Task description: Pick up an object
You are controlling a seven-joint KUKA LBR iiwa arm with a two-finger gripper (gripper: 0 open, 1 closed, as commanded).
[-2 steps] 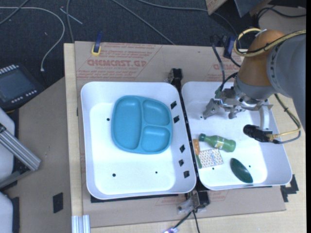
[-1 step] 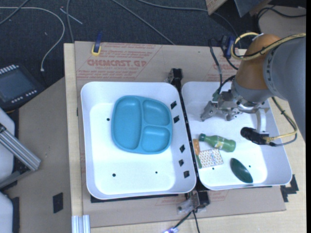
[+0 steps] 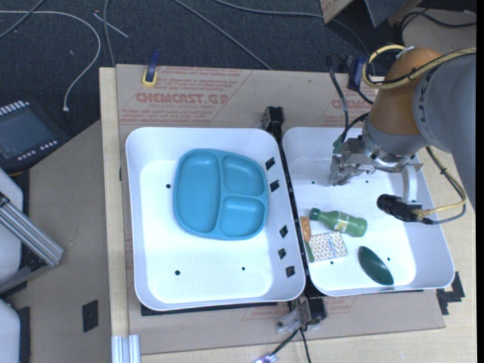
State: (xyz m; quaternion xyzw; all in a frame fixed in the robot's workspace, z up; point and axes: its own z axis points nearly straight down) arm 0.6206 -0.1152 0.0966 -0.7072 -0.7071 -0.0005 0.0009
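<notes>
A blue divided plate [image 3: 221, 193] is lying in the left bin [image 3: 151, 271]. In the right bin [image 3: 431, 267], a green bottle [image 3: 339, 220] is resting beside a patterned packet [image 3: 327, 246], with a dark green oval object [image 3: 375, 265] nearer the front. The gripper [image 3: 345, 169] is hanging over the bin's back part; it is too blurred to say whether it is gripping anything. Cables are trailing across the dark floor [image 3: 60, 51] behind the cardboard-covered surface [image 3: 204, 89].
</notes>
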